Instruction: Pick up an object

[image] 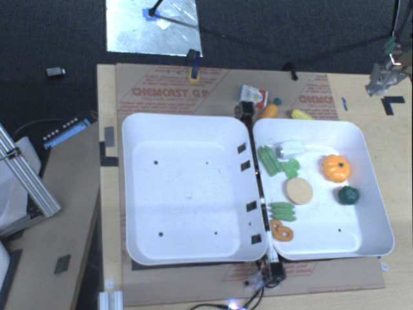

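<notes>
The gripper [386, 79] is hanging at the far right, over the bench beyond the right bin's [371, 173] back corner; whether it is wide or narrow, I cannot tell. The objects are lying well apart from it, down in that bin. A ribbed orange pumpkin [335, 168] is sitting nearest, with a dark green ball [348, 196] just in front of it. A flat tan disc [299, 190] is resting mid-bin, between two bumpy green pods [270, 160] [282, 210]. A twisted orange pretzel [281, 231] is lying by the front wall. The left bin [187, 192] is showing smooth white plastic.
</notes>
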`<state>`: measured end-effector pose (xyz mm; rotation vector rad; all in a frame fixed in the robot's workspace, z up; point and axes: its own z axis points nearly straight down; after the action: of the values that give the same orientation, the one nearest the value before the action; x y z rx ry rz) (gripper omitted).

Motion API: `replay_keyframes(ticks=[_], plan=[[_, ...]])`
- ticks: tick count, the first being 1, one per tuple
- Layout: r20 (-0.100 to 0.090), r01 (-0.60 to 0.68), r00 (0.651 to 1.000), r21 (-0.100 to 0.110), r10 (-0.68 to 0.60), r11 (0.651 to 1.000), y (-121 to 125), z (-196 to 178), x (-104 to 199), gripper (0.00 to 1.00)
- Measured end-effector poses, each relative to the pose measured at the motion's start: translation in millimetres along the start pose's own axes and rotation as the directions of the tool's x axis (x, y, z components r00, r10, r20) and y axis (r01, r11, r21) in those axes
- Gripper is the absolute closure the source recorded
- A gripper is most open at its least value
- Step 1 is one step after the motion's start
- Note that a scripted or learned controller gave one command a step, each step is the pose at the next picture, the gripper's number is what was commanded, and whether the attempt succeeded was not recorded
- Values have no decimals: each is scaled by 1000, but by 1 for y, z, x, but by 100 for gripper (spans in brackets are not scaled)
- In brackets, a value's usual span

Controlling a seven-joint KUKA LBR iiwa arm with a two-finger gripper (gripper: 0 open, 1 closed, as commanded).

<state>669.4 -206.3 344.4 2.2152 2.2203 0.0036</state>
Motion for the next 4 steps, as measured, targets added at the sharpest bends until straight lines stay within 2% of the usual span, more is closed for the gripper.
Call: replay_keyframes(ticks=[1, 2, 3, 4], plan=[[5, 4, 1000, -14, -3, 1000, 0, -176, 0, 100], [-8, -1, 1000, 20, 1, 1000, -71, 7, 39, 100], [0, 0, 1000, -2, 0, 1000, -13, -42, 0, 100], [0, 2, 1000, 1, -2, 1000, 0, -48, 0, 100]])
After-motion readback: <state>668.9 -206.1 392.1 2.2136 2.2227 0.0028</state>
